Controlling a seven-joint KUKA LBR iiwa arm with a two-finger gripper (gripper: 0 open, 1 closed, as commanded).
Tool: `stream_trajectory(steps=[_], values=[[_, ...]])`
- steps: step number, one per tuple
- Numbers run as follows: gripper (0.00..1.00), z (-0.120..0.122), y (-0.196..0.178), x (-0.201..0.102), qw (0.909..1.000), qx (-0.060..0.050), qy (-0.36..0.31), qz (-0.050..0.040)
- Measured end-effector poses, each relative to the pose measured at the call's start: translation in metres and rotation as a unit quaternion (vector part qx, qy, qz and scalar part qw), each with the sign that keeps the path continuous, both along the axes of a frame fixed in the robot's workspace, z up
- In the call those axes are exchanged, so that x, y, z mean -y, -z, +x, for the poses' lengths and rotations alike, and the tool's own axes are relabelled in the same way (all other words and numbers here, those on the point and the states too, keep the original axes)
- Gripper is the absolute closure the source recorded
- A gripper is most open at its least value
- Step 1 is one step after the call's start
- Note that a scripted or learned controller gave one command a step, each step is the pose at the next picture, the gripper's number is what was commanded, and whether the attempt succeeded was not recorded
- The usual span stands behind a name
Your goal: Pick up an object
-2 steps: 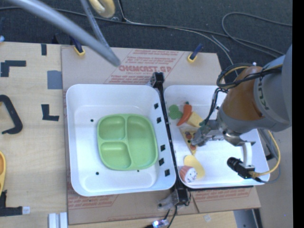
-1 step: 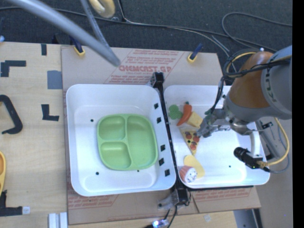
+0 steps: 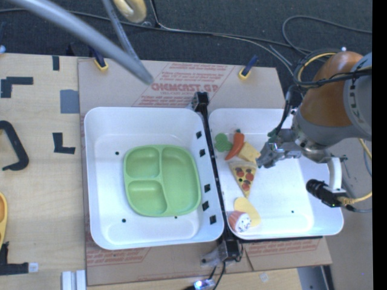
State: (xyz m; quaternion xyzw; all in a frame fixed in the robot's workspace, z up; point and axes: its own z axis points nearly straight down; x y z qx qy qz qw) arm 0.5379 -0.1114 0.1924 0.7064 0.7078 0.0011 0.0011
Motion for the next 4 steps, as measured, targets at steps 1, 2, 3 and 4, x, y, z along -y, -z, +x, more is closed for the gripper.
stream_trajectory(steps=[1, 2, 3, 4], values=[[1.0, 0.001, -0.027, 0.0, 1.0, -0.001, 0.0, 0.0002], [1.0, 0.017, -0.017, -0.048, 1.0, -0.003, -0.002, 0.0005], [1.0, 0.032, -0.01, -0.099, 1.0, -0.003, -0.002, 0.0007], [1.0, 0.038, -0.01, -0.152, 1.0, -0.002, -0.002, 0.0005]])
